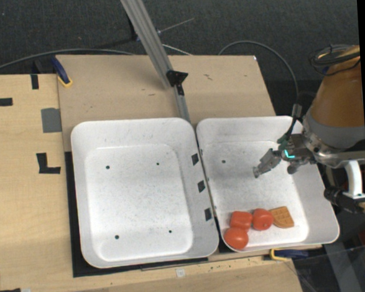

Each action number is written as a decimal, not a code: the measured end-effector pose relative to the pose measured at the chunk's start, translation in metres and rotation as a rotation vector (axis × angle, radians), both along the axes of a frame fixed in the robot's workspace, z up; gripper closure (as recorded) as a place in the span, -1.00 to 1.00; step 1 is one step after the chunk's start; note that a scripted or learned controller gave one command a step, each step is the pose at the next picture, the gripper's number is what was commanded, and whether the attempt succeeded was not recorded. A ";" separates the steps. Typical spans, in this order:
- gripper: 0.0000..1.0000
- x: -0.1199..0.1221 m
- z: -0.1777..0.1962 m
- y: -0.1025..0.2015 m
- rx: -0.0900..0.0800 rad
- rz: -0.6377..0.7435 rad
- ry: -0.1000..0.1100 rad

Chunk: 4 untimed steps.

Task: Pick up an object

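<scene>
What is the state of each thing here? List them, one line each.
Grey two-finger gripper: over the right bin, holding nothing.
Three red rounded pieces: clustered together at the right bin's near edge, not picked up.
Flat orange-brown cracker-like piece: lying flat, beside the red pieces.
Right shallow white bin: holds all the objects.
Left shallow white bin: nothing inside it.

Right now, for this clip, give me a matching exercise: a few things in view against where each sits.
Things:
1. red objects
2. tan piece
3. gripper
4. left bin

Places:
A. over the right bin's middle
B. right bin's near edge, leftmost of the cluster
C. just right of the red cluster
D. left of the dividing rims

Pairs: 1-B, 2-C, 3-A, 4-D
</scene>
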State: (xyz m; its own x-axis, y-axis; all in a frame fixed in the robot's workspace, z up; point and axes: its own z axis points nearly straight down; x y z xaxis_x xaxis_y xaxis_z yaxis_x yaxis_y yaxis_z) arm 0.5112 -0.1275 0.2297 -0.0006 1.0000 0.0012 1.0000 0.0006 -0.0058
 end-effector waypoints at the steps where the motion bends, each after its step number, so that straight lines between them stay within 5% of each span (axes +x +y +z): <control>1: -1.00 0.001 0.002 0.000 -0.001 0.001 -0.004; 4: -1.00 -0.006 -0.142 0.008 -0.002 0.000 -0.004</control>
